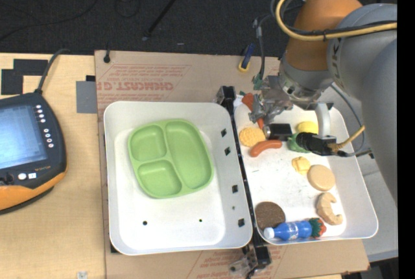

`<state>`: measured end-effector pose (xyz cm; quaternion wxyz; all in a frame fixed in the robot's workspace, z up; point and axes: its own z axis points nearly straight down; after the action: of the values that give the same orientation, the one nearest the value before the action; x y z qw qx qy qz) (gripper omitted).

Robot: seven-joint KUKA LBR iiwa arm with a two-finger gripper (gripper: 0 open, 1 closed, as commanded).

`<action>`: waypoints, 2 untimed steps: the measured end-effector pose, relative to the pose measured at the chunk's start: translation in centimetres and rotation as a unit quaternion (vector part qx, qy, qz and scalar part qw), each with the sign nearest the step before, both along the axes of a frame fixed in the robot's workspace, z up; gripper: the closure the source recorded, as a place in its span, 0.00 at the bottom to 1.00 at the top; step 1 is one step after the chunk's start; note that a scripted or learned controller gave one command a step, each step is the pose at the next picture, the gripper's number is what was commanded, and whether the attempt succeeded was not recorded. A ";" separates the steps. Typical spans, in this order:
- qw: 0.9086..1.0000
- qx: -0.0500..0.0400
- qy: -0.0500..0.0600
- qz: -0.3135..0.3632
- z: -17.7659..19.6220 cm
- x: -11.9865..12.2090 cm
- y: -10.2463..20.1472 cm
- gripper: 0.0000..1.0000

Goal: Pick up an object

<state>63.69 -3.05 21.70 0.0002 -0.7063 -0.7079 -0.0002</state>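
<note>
Arm: the grey arm with its orange band comes in from the right and bends down over the far end of the right-hand bin (363, 206).
Gripper: the gripper (264, 117) sits low in that bin's far left corner, close to the wall shared with the other bin.
Gripper state: from where I stand I cannot tell whether it is apart, together or clamped on anything.
Nearest thing: a round orange waffle (251, 136) lies on the bin floor just in front of the gripper and slightly to its left, very close, though I cannot say if they touch.
Next nearest: a reddish sausage (266, 147) lies slanted just beside the waffle, a little nearer the camera than the gripper.
Behind the gripper: a small red-orange piece (248, 101) lies against the far left corner.
To the gripper's right: a yellow piece (307, 127) and a dark green piece (301, 141) lie near it.
Middle of the bin: a small yellow chunk (300, 164) and a tan round biscuit (321, 177), well apart from the gripper.
Near end of the bin: a brown round cookie (269, 213), a blue bottle (292, 231) on its side, and a pale bitten ring (329, 208).
Left-hand bin (123, 219): holds a green divided plate (170, 158).
</note>
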 end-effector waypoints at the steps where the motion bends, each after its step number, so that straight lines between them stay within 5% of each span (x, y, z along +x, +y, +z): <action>1: 1.000 0.000 0.002 -0.001 0.1 -0.6 0.4 1.00; 2: 1.000 0.000 0.000 0.000 1.8 0.3 -0.3 1.00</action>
<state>64.03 -3.30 23.46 0.0002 -0.7063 -0.7079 0.0004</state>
